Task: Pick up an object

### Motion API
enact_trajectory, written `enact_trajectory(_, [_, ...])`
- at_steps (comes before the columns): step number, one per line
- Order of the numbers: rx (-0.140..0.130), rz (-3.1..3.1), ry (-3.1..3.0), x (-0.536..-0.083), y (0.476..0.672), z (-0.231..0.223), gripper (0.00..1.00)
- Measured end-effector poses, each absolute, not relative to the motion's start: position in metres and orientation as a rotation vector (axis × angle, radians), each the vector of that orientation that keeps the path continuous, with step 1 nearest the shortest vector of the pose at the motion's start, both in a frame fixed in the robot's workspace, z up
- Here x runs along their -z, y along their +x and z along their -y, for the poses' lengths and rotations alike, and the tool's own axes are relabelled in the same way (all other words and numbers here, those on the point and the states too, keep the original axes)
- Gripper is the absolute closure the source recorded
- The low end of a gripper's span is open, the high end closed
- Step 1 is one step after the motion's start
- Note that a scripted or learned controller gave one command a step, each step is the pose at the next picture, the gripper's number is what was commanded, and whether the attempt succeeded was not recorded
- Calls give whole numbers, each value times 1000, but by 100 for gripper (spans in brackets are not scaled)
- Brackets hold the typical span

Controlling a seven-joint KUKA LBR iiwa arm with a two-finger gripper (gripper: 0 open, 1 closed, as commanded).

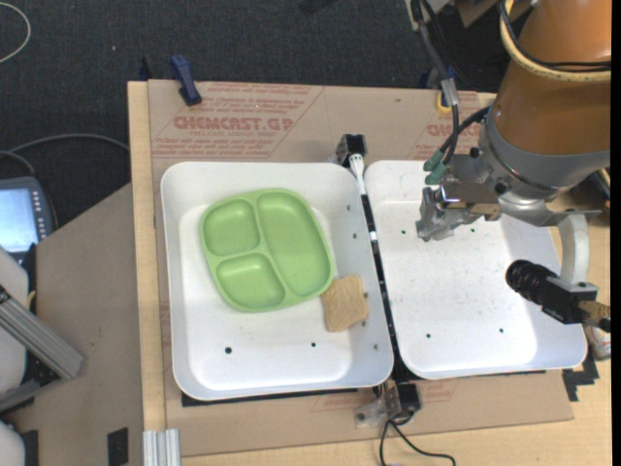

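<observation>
In the left bin (184, 357), a tan sponge-like piece (344, 303) lies nearest, touching the lower right edge of a green 3-compartment plate (264, 250). Farther back, the gripper (434, 225) hangs over the right bin (466, 357); whether its fingers are spread, I cannot tell.

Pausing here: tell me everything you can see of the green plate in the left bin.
The green plate is a light green, plastic-looking tray with rounded corners and three compartments. It lies flat, turned slightly askew, in the middle of the left bin. A tan sponge-like piece touches its lower right corner.
</observation>
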State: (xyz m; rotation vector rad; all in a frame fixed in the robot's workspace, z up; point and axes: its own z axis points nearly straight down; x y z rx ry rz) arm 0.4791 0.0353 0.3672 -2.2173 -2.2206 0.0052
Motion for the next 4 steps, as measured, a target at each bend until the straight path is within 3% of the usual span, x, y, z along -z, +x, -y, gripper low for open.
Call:
enact_trajectory(1, [9, 2232, -2214, -408, 479, -114, 100])
enact_trajectory(2, [-8, 2213, -2226, -365, 479, -62, 100])
enact_trajectory(3, [11, 2229, -2220, -427, 480, -90, 100])
enact_trajectory(4, [10, 2222, -2229, -490, 480, -55, 100])
